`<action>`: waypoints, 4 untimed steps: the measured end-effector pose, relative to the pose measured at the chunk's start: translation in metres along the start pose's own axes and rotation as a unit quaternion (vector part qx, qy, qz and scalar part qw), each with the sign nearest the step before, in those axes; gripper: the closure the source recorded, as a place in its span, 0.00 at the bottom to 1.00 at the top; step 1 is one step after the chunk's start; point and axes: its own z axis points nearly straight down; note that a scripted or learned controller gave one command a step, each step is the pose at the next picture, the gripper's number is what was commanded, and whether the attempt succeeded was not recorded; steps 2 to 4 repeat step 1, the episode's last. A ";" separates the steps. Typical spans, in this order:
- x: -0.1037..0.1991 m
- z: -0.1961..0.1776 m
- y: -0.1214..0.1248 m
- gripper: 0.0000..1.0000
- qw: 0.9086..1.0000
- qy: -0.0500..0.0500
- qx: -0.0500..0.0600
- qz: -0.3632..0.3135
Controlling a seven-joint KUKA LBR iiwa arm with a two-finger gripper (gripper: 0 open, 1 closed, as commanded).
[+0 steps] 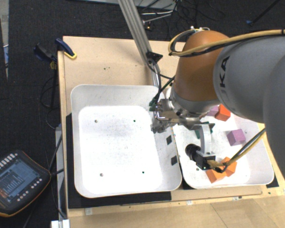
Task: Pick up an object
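My gripper [172,119] hangs low over the inner left part of the right bin [256,177], just past the wall shared with the left bin [114,141]. The wide wrist hides most of it. An orange block [223,113] lies right of the wrist, with a pink piece [212,110] peeking out beside it. A purple block [236,137] sits further right. Near the bin's front rests another orange block [217,173]. Two small black pieces [169,140] [174,160] lie by the bin's left wall.
A metal strut [138,32] slants across the bench behind the bins. A blue and yellow clamp [65,49] sits at the bench's back left corner. A teach pendant [14,179] lies off the bench at front left.
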 end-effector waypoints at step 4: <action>-0.004 0.001 0.000 0.00 1.000 -0.001 0.000 0.004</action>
